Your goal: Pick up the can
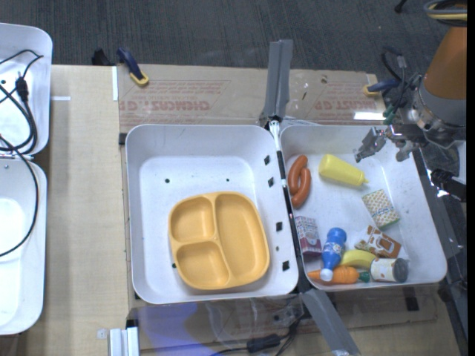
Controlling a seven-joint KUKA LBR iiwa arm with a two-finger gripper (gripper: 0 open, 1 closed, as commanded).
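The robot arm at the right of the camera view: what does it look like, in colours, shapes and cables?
The arm has a broad, rounded orange band over a grey wrist section. Below it sits a cluster of grey and silver metal parts with dark cables looping around them. The small metal pincer sticks out from this cluster toward the right white bin. No markings can be read on it.

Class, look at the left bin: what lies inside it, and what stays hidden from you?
Inside the left bin lies a yellow tray with three compartments, nothing in them. The bin floor under the tray is covered.
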